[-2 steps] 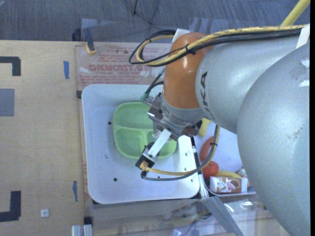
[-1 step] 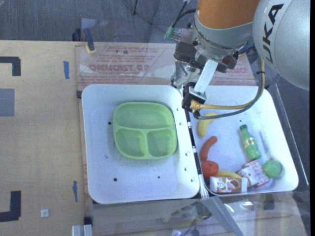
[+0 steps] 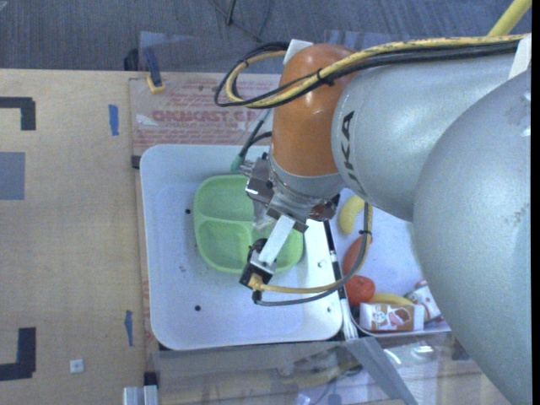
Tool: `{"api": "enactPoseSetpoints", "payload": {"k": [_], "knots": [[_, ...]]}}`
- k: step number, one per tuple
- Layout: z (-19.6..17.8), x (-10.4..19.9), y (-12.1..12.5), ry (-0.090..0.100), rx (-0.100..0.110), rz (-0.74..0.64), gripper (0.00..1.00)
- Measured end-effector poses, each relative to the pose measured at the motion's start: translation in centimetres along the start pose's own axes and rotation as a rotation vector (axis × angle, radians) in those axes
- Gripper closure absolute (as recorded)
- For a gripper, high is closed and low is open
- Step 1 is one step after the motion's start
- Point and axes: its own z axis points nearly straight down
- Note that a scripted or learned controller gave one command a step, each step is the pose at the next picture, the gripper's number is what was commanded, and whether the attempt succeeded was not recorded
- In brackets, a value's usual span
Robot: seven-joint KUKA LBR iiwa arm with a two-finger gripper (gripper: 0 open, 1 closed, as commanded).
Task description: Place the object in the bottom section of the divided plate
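Note:
A light green divided plate [image 3: 221, 226] lies in the left white bin [image 3: 177, 310], right of the bin's middle. A ridge splits its visible left part into an upper and a lower section, and both look bare. My gripper [image 3: 283, 213] hangs over the plate's right side, under the orange-banded wrist, which hides that part of the plate. No object shows at the gripper.
The right bin [image 3: 396, 251] holds a yellow banana [image 3: 350, 213], a red tomato [image 3: 361, 289], a second yellow piece [image 3: 392, 298] and a red-and-white carton [image 3: 392, 316]. The grey arm covers most of that bin. A wooden bench top lies to the left.

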Motion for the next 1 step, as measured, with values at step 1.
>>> {"api": "enactPoseSetpoints", "payload": {"k": [1], "knots": [[-10.63,-4.93,9.46,0.001,-0.002,0.022,1.0]]}}
